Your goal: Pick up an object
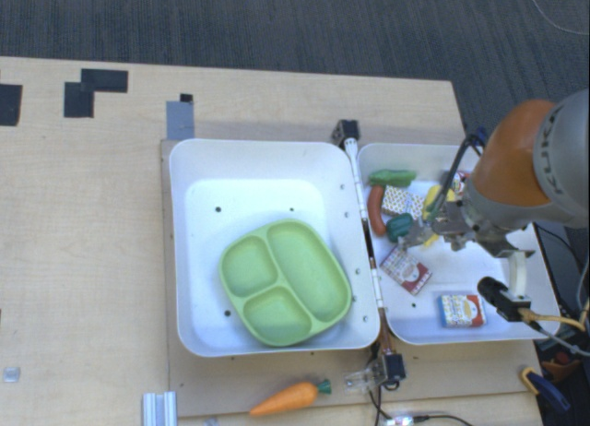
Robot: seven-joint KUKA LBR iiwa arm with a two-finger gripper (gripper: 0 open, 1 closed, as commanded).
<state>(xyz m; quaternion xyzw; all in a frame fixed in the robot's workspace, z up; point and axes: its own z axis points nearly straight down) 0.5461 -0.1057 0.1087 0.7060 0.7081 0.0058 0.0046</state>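
Observation:
The right bin (525,332) holds several small items: a green piece (392,176), a red sausage shape (375,209), a checkered packet (398,199), a teal object (399,225), a yellow piece (433,200), a red-and-white packet (406,270) and a small printed box (461,310). My gripper (431,230) is low over the middle of this bin, just right of the teal object and above the red-and-white packet. The wrist hides what lies directly under it.
The left bin (198,184) holds a green divided plate (286,281). An orange carrot (288,398) lies on the bench in front of the bins. The arm's orange band (512,166) and grey body cover the right bin's right side. Cables run at the lower right.

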